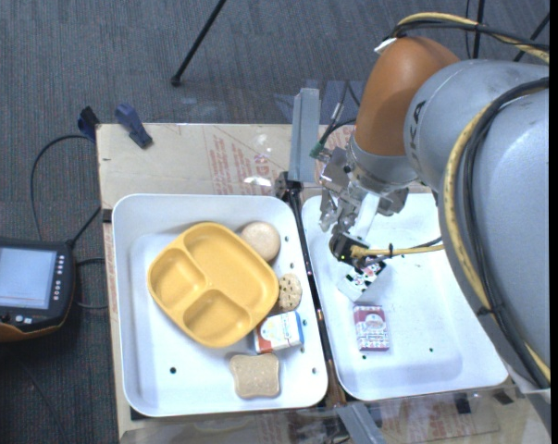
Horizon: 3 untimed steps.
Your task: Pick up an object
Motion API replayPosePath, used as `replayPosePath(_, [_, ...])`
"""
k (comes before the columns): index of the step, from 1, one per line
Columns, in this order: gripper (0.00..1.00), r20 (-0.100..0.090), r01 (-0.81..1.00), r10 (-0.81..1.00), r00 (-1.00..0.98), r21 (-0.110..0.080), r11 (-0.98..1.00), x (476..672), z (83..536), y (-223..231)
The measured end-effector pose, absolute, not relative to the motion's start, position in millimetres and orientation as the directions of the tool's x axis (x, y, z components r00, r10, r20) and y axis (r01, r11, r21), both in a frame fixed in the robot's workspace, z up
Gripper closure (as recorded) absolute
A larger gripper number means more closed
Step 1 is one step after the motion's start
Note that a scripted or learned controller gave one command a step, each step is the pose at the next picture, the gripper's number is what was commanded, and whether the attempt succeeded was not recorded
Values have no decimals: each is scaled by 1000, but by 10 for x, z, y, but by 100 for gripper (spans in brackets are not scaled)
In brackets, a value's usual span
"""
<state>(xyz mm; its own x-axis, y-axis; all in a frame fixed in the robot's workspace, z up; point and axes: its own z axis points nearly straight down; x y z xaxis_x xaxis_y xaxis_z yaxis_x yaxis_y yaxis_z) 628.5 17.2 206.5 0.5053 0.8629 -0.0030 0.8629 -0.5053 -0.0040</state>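
My gripper (346,218) hangs over the near-left part of the right bin (445,350), close to the wall between the bins. Just below it a small white card-like item with dark marks (357,283) lies on the bin floor. A red packet (371,328) lies a little nearer the front. I see nothing held by the gripper.
The left bin (135,340) holds a yellow divided plate (212,283), a round bread roll (260,240), a cookie (289,291), a small milk carton (280,332) and a toast slice (254,375). The big grey arm (482,155) covers the right bin's far right.
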Motion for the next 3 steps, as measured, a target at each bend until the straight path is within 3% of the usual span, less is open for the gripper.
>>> replayPosePath(1, [100,-5,766,766,643,-5,-643,6432,1839,429])
replayPosePath(2, [100,3,632,632,775,2,-775,6352,2924,694])
replayPosePath(3, [100,-2,635,635,772,-2,-772,5481,3183,1261])
